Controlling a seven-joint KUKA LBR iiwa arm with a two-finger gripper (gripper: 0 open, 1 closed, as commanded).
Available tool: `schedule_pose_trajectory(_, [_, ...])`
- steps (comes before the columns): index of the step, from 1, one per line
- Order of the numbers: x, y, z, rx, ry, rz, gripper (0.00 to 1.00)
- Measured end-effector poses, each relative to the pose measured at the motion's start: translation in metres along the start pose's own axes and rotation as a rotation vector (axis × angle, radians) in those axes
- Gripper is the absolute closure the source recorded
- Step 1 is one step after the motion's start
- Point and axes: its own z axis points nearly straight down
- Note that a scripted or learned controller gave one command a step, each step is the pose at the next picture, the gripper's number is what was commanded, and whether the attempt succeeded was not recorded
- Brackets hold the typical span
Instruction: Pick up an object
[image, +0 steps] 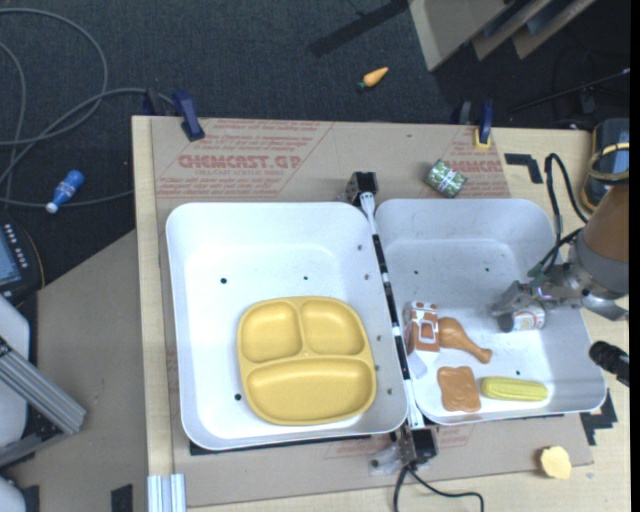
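Note:
The right bin (470, 235) holds several toy foods along its near side: a small orange-and-white box (423, 326), a brown drumstick (464, 340), a brown toast slice (459, 388) and a yellow corn cob (514, 389). My gripper (520, 305) reaches in from the right and sits low over the bin's right-middle. A small silver-white can-like object (528, 320) lies directly under its tip, touching or very close to it. The wrist hides how the two meet.
In the left bin (200, 235) sits a yellow divided plate (305, 360). On the bench outside the bins are a small green can (445, 178) at the back and a yellow lump (553, 461) at the front right. Black clips (362, 186) join the bins.

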Motion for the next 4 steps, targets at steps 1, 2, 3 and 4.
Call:
schedule_pose_trajectory(1, [0.115, 0.012, 0.014, 0.003, -0.004, -0.004, 1.00])
schedule_pose_trajectory(2, [0.203, -0.007, -0.091, 0.000, -0.002, -0.006, 1.00])
schedule_pose_trajectory(3, [0.197, -0.009, -0.085, 0.009, -0.005, 0.004, 0.00])
schedule_pose_trajectory(4, [0.127, 0.017, -0.085, 0.005, -0.010, 0.010, 0.00])
